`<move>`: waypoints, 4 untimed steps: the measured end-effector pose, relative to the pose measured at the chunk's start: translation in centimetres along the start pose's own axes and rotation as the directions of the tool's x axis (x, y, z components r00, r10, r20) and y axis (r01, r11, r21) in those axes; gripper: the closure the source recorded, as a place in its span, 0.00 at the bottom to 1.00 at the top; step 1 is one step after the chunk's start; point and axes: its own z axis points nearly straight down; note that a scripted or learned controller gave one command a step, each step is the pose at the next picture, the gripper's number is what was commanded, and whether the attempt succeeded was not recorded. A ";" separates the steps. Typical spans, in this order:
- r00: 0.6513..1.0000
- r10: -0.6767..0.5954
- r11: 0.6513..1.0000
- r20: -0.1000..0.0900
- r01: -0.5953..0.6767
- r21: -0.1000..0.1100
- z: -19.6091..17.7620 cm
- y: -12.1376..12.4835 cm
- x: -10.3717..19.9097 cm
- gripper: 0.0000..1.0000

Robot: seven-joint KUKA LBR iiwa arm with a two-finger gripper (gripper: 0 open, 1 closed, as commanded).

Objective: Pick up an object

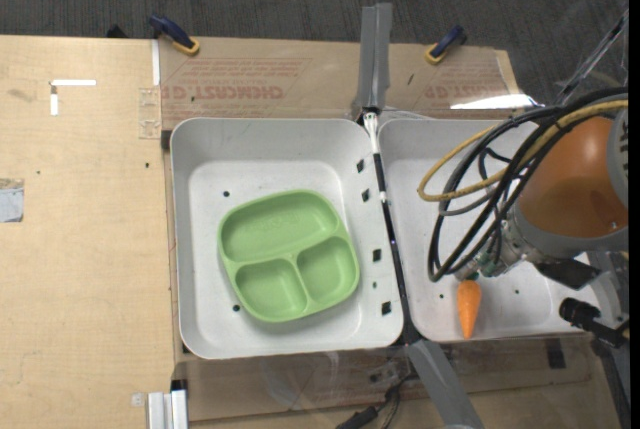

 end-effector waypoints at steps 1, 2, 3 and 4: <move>0.993 -0.120 0.993 -0.004 0.120 0.005 -9.0 3.5 6.7 1.00; 0.973 -0.231 0.973 -0.005 0.231 0.005 -11.8 7.1 14.6 1.00; 0.956 -0.294 0.956 -0.005 0.294 0.005 -6.3 18.7 14.4 1.00; 0.956 -0.295 0.956 -0.006 0.295 0.005 -9.0 8.1 16.6 1.00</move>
